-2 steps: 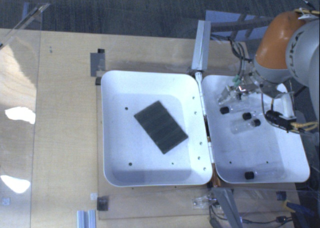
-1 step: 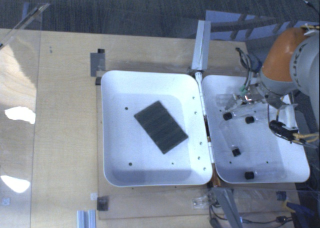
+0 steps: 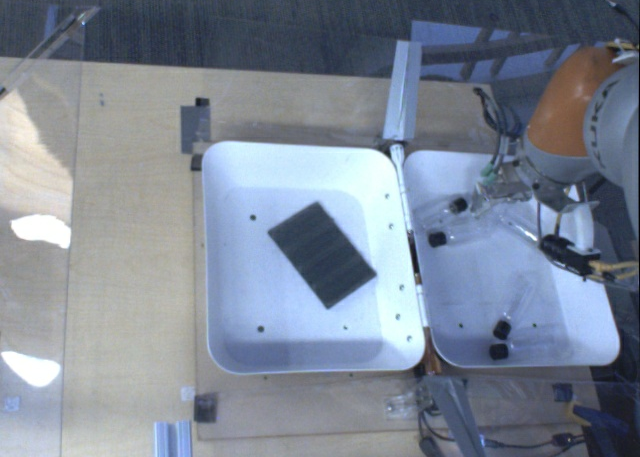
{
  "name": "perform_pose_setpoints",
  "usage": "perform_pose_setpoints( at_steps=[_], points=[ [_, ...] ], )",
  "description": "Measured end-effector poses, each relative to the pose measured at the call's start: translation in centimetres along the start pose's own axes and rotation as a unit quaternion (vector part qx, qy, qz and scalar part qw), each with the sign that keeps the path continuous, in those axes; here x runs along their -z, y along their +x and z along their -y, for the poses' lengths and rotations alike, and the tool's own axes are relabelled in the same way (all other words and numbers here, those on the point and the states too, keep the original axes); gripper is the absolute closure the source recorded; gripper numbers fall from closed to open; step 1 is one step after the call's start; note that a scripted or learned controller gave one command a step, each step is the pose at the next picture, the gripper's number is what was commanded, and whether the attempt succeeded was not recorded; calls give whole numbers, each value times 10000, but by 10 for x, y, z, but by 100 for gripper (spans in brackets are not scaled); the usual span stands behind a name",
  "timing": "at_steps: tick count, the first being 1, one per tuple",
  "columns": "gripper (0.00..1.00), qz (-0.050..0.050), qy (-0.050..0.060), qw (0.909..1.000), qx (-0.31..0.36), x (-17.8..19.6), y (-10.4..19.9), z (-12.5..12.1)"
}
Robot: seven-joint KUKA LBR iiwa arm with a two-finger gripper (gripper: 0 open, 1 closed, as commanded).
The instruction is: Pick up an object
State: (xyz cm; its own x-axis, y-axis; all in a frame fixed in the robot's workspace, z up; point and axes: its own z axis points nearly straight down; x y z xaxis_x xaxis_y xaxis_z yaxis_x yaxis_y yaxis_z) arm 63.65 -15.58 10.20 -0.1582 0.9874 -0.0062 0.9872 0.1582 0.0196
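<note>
Camera view shows you a flat dark grey ribbed rectangular pad lying slantwise in the left white bin; the gripper hovers over the right white bin, grip state unclear. Thin, floor-hugging edges could defeat your pinch.

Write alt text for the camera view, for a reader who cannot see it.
A dark grey rectangular pad lies tilted in the left white bin. The arm reaches from the right over the right bin, which holds small black caps.
</note>
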Motion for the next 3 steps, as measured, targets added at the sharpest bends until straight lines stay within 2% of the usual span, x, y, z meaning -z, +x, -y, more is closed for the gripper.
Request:
perform_pose_setpoints(
  at_steps=[1,2,3],
  points=[
    [100,-28,69,9999,95,39,53,44],
    [100,-5,37,9997,221,28,30,88],
    [0,-19,59,9997,226,26,31,89]
  ],
)
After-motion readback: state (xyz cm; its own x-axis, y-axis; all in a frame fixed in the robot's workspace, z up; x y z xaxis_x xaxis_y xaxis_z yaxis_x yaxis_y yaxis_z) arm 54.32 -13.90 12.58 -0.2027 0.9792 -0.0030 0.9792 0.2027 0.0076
